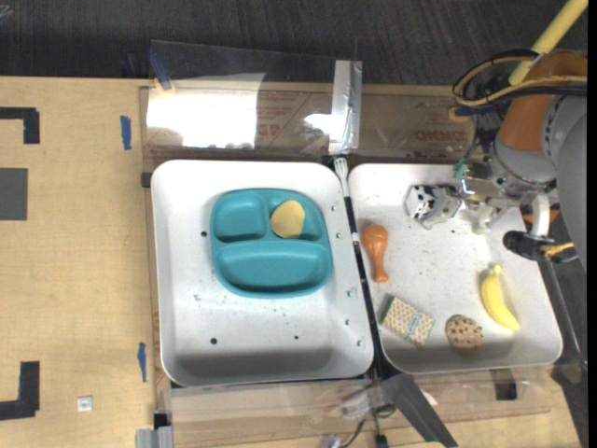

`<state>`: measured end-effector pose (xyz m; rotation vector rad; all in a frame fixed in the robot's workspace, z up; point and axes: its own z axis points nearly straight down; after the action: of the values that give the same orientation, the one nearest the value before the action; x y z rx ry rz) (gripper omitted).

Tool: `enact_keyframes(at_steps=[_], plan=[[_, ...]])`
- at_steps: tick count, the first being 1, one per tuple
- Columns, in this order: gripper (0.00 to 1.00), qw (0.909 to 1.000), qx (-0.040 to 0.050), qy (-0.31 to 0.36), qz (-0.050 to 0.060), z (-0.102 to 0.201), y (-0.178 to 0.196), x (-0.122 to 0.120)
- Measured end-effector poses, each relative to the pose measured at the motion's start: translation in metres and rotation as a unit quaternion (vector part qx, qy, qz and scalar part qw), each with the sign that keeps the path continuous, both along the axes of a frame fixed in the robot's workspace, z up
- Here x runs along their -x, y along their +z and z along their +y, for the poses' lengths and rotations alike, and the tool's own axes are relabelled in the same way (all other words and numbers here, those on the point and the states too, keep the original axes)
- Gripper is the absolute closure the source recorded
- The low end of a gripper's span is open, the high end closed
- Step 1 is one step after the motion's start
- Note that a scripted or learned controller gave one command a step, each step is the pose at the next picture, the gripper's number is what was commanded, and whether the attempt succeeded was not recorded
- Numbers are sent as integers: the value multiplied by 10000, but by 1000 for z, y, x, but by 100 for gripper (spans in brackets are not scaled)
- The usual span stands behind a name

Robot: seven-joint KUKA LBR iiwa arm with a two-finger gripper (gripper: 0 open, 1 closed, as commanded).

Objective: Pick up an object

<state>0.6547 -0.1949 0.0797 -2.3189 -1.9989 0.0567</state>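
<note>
In the right bin, my gripper hangs low over the far part of the floor. A small black-and-white toy lies right against its left side; whether the gripper touches it I cannot tell. Also in this bin are an orange drumstick by the left wall, a yellow banana at the right, a patterned cracker and a brown cookie near the front wall. The grey arm with its orange band comes in from the upper right.
The left bin holds a teal divided tray with a yellow round fruit in its far right compartment. A clear plastic panel stands behind the bins. Cables loop above the wrist.
</note>
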Motion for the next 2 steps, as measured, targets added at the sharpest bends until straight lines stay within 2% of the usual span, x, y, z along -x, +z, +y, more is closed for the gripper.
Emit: enact_keyframes(at_steps=[1,2], plan=[[0,9791,85,1993,-395,50,41,-11],[0,9850,61,1699,-282,50,11,-8]])
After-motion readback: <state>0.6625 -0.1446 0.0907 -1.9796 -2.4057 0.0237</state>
